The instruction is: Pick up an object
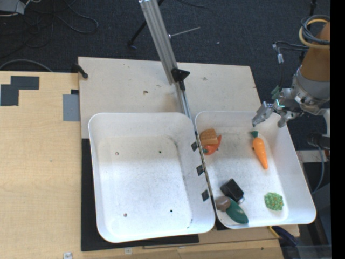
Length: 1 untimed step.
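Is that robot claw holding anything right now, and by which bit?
Nothing is held. The end effector hangs open above the right bin's far edge, apart from the toy carrot below it.

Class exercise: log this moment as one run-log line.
gripper: above right bin far edge, holds nothing | nearest: carrot | task: not yet done

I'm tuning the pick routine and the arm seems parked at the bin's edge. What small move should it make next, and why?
Probably a short shift toward the carrot, then down. The gripper hangs above the right bin's far rim with nothing in it, and the carrot lies just below it in the view, apart from the other items, so it looks like the nearest uncluttered target.
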Available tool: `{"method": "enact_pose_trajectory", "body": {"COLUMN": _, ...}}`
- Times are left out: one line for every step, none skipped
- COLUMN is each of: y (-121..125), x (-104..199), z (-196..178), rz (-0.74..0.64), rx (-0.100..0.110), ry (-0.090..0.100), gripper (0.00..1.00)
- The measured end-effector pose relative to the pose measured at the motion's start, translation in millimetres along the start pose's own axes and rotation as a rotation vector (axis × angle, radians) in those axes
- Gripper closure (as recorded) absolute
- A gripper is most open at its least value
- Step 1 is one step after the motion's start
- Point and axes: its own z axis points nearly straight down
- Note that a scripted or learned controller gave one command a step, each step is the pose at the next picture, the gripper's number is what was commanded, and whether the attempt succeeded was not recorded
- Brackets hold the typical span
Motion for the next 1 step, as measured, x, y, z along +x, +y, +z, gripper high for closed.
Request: {"method": "enact_pose_trajectory", "body": {"y": 1.1, "x": 0.4, "z": -3.3, "rz": -0.004, "rx": -0.004, "ry": -0.002, "gripper": 0.00}}
